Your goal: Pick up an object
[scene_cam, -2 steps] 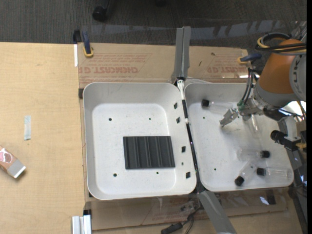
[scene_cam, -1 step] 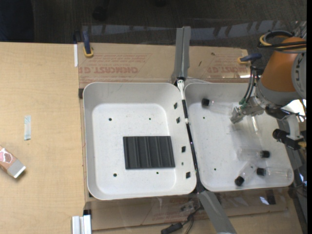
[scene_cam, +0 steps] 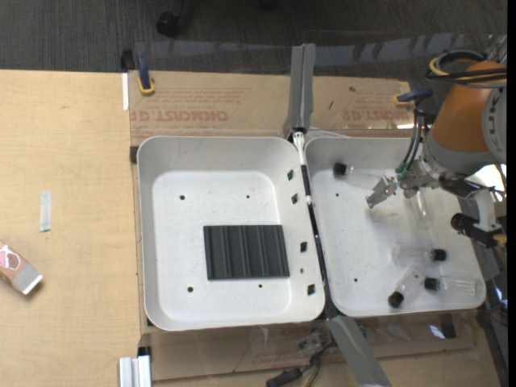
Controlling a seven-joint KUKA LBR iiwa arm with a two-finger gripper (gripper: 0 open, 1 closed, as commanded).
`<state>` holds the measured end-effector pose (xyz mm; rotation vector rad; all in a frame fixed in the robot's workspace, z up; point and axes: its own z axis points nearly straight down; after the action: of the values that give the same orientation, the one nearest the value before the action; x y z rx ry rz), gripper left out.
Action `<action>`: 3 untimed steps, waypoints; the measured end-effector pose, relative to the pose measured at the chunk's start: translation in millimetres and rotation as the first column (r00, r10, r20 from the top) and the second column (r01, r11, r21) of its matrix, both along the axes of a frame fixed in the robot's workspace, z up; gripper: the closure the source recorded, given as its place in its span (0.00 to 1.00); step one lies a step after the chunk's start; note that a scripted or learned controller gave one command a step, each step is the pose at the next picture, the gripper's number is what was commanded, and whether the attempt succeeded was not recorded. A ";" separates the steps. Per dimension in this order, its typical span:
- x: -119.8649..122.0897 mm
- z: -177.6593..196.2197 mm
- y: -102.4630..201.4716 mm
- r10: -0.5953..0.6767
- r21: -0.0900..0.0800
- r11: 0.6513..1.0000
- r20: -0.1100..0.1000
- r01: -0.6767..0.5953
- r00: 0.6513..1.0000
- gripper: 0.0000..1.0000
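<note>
While the arm reaches in from the right, the gripper [scene_cam: 385,192] is seen above the right bin [scene_cam: 355,297], and whether it is spread or pressed together cannot be told.

Several clear tubes with black caps are scattered in this bin: one [scene_cam: 355,172] near the far left corner, one [scene_cam: 407,285] by the near rim, others [scene_cam: 451,283] near the right side. A dark ribbed block [scene_cam: 246,251] is laid flat in the left bin [scene_cam: 149,216].

Glossy white plastic bins [scene_cam: 153,216], matt ribbed black pad [scene_cam: 246,251], brown cardboard [scene_cam: 210,107]
</note>
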<state>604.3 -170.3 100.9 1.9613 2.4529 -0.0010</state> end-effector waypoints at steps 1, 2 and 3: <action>-0.2 9.1 -1.9 -0.004 -0.001 1.000 0.001 0.004 1.000 1.00; -0.1 9.1 -1.5 -0.003 -0.001 1.000 0.001 0.003 1.000 0.00; -33.7 -8.8 -40.0 0.037 0.004 0.999 0.000 -0.037 0.999 0.00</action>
<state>570.6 -210.2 92.1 1.9172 2.4909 0.0032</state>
